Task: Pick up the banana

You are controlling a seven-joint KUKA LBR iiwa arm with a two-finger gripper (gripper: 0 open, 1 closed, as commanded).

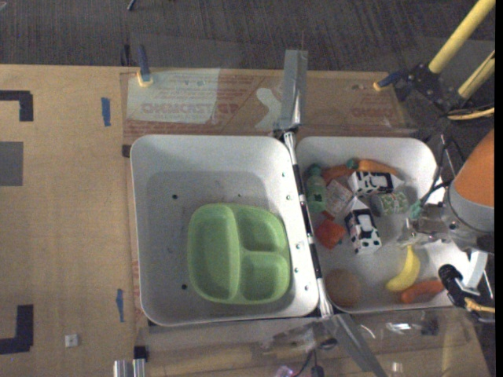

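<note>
The yellow banana (pixel 405 270) lies in the right bin (pixel 423 154), near its front right corner, curving up to the right. My gripper (pixel 417 233) hangs just above the banana's upper end, at the bin's right side, below the arm's orange band. Nothing visibly hangs from it. An orange carrot-like piece (pixel 423 290) lies right beside the banana's lower end.
The right bin also holds two cow-patterned blocks (pixel 363 232), a brown round item (pixel 343 287), a red item (pixel 330 232), a green bottle (pixel 315 194), a small can (pixel 391 203) and an orange piece (pixel 371 166). A green divided plate (pixel 238 252) sits in the left bin (pixel 157 210).
</note>
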